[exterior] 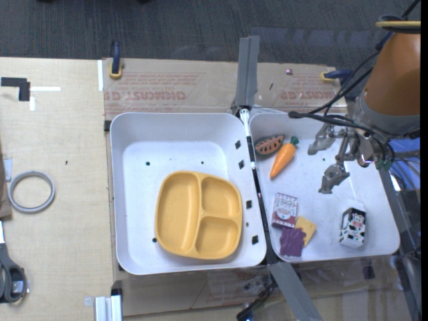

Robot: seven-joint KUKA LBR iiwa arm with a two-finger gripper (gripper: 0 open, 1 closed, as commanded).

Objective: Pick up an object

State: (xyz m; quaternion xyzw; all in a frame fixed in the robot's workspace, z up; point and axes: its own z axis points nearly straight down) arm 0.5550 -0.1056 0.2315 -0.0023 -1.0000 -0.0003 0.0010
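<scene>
Seen from above at a slant, two shallow white bins sit side by side on my bench (53, 139), the left bin (127, 179) in the middle of the frame and the right bin (374, 243) toward the right. My arm (398, 72), grey with an orange band, reaches in from the upper right, and my end effector (338, 162) hangs over the upper right part of the right bin, with nothing visible between its fingers; I cannot tell whether they are spread or pressed together. In the right bin, a toy carrot (283, 159) lies tilted near the upper left corner, just beside a small brown oval piece (269, 144) to its upper left. Lower in that bin lies a small pink and white carton (285, 209), with a yellow wedge (306, 229) and a purple piece (291, 242) touching just below it. A small black and white carton (353, 227) lies near the lower right corner, well apart from my end effector. In the left bin rests a yellow divided plate (198, 215) with three compartments. On the bare bench at the left edge of the frame lies a grey ring (29, 191), and a pair of scissors (12, 283) sits in the lower left corner.
</scene>
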